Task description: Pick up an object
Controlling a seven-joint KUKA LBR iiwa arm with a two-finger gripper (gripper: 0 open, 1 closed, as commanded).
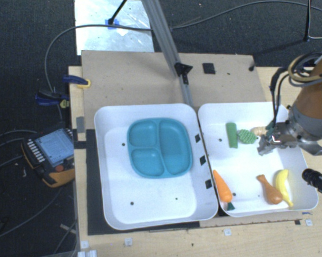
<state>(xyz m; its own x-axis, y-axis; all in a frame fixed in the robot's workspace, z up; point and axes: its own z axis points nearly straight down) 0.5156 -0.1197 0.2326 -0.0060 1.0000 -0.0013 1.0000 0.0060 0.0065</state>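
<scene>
In the right bin (258, 203) lie a green block (232, 135), a green knobbly toy (246, 136), a carrot (222, 186), an orange drumstick (269, 190) and a yellow banana (283, 186). My gripper (268, 143) hangs low over the right bin, just right of the knobbly toy and above the drumstick. A pale object (258, 130) sits at its upper edge. The arm body covers the fingers from above.
The left bin (116, 206) holds a blue divided plate (159, 147). A metal pole (168, 41) slants over the bench behind the bins. Cables and a handheld controller (50, 155) lie on the floor at left.
</scene>
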